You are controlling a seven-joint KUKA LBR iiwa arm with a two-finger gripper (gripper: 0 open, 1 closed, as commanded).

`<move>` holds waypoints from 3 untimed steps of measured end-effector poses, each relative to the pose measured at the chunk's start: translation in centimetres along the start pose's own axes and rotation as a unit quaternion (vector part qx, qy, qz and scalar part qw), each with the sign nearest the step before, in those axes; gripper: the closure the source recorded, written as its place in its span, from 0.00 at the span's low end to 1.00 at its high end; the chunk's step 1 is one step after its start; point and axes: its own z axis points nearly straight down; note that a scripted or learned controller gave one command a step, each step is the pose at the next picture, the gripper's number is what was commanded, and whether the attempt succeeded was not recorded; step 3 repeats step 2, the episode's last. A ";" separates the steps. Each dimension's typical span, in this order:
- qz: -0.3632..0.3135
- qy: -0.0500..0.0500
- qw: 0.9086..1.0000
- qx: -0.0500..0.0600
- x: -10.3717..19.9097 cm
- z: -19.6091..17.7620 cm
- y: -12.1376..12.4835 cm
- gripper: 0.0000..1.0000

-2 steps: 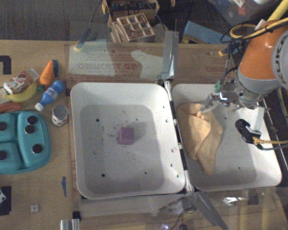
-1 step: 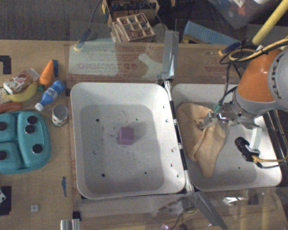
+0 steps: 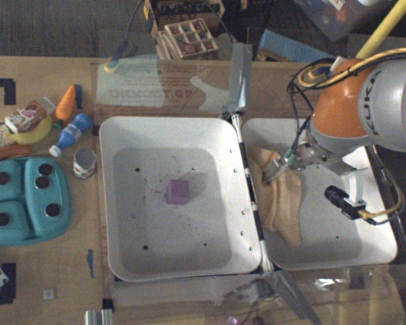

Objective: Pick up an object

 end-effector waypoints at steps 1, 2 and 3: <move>0.002 0.000 1.000 -0.003 -0.2 -1.2 0.1 1.00; 0.008 0.003 1.000 0.006 -1.3 -11.3 0.9 1.00; 0.008 0.003 1.000 0.006 -1.3 -11.3 0.9 1.00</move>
